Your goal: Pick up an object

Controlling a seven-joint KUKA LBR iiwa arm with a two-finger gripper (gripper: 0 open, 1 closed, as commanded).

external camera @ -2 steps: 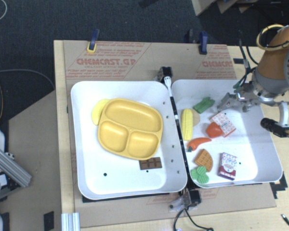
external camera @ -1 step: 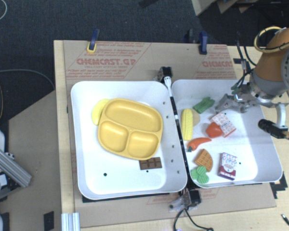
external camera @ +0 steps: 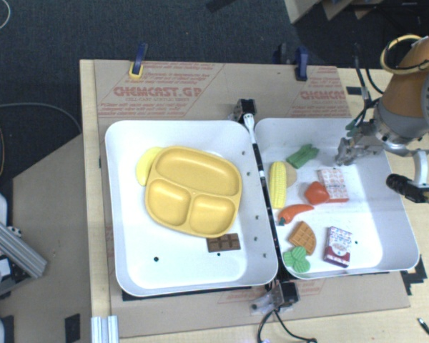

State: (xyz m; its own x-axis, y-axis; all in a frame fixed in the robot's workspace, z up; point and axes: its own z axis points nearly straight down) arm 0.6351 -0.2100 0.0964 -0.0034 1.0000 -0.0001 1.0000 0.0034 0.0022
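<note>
The tabletop [external camera: 200, 88], covered in printed brown board, is being occupied by two white bins side by side: the left bin [external camera: 129, 213] and the right bin [external camera: 386, 220].

The pincer [external camera: 345, 152] is too small and dark to tell how its tips stand. Behind it, the arm [external camera: 407, 91] is cut off by the picture's edge.

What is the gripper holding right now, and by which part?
Nothing that shows. The gripper hangs over the right bin, apart from the green piece and the small pink-and-white box.
</note>
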